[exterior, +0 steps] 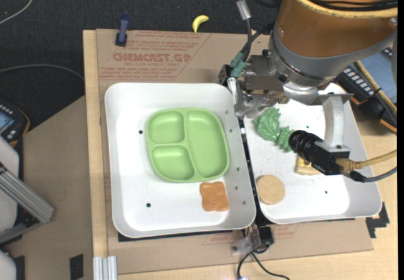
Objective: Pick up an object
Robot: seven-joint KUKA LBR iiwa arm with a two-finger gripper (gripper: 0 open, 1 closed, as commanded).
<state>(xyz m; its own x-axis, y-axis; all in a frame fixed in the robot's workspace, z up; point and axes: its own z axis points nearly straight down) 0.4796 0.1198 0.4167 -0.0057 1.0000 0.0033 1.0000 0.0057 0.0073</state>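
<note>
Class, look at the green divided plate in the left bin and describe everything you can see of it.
The green divided plate is pale green and looks like smooth plastic, a rounded rectangle with raised ridges splitting it into three compartments, one long and two smaller. It lies flat, turned slightly askew, near the middle of the left bin. All three compartments look bare. An orange-brown piece sits just off its lower right corner; contact between them is unclear.

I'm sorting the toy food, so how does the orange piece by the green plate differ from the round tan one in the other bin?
The orange piece is squarish and deep orange, in the left bin; the tan piece is round and pale, in the right bin. Both lie flat near the front.
</note>
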